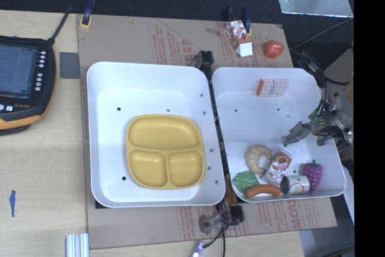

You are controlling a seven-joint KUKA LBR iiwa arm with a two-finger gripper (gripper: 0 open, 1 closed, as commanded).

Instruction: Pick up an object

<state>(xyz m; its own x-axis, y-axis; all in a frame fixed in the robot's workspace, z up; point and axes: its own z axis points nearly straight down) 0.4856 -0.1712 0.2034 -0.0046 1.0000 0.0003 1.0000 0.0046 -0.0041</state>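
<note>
The right bin (240, 99) holds several small objects. A croissant (257, 157), a red and white packet (278, 167), a small can (296, 185), purple grapes (313, 174), a green leaf (243, 180) and a sausage (263, 191) cluster in its near corner. An orange and white box (272, 87) lies by the far wall. My gripper (311, 136) hangs over the bin's right side, just above the cluster. Its fingers (294, 134) look spread apart, with nothing between them.
A yellow divided plate (164, 150) lies in the left bin (102, 87). Behind the right bin, on the cardboard, stand a small carton (239, 37) and a red tomato (274, 49). A control pendant (21, 81) rests at the far left of the bench.
</note>
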